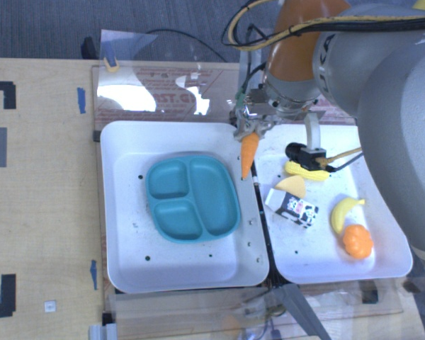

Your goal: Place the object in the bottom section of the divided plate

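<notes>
A blue divided plate (193,197) lies in the left white bin (127,246), with two small sections on its left and one long section on its right. An orange carrot (248,154) hangs point down over the ridge between the two bins, just right of the plate's far corner. My gripper (251,129) is shut on the carrot's top end, under the orange wrist band.
The right bin (382,253) holds a yellow wedge (292,185), a black and white box (295,207), a yellow banana (344,212) and an orange fruit (357,241). Another yellow piece (304,171) lies near the arm. Clear plastic sheeting (156,83) stands behind the bins.
</notes>
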`<state>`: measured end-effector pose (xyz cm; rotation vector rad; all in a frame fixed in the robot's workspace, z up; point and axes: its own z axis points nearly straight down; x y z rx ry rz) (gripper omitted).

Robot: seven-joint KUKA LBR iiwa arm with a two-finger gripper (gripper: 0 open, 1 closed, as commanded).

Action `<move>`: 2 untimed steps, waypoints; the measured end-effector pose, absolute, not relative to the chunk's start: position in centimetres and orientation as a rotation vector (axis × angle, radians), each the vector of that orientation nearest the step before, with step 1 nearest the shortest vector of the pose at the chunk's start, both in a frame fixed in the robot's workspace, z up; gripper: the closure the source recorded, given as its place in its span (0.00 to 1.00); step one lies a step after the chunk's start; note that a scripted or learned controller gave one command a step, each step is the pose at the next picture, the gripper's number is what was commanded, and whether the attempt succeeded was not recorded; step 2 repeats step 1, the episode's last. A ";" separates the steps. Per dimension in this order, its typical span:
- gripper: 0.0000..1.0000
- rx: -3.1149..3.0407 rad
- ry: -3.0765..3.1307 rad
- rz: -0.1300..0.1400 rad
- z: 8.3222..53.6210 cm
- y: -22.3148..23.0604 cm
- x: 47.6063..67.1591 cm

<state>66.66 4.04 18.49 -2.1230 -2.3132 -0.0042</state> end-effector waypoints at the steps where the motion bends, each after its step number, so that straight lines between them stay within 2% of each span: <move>1: 0.00 -2.131 -2.308 -0.001 18.5 3.6 66.7; 2: 0.00 -2.131 -2.308 -0.001 18.5 3.6 66.7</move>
